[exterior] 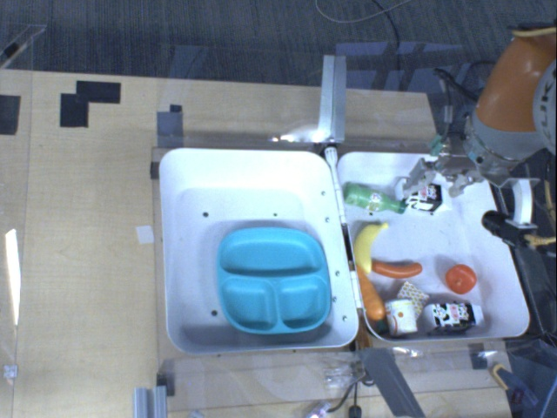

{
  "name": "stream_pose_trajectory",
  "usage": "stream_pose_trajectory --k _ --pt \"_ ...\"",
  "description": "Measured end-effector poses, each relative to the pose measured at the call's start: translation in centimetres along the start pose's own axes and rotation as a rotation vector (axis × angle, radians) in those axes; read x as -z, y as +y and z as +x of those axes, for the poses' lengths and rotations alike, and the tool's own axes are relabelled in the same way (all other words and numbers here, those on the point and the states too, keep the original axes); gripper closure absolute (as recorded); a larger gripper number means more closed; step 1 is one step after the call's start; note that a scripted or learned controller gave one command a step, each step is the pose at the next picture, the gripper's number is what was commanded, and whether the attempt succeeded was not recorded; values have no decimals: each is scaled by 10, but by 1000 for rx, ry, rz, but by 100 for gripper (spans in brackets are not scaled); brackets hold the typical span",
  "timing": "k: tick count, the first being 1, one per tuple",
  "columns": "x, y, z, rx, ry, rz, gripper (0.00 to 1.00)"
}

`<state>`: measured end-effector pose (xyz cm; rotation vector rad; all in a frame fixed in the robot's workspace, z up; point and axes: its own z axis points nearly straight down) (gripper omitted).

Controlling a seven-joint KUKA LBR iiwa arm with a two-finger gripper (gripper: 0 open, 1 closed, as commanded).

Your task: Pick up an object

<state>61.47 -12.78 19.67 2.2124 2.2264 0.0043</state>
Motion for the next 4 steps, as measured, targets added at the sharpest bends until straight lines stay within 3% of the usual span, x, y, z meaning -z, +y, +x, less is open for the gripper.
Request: stream_pose_trajectory --k 1,2,3,4 --pt "-34 -87 10 -88 0 0 0" --pt "-106 -101 39 -253 0 -10 0" --pt "-94 -97 40 -252 2 -19 100" --pt "10 -85 59 -230 0 -2 100"
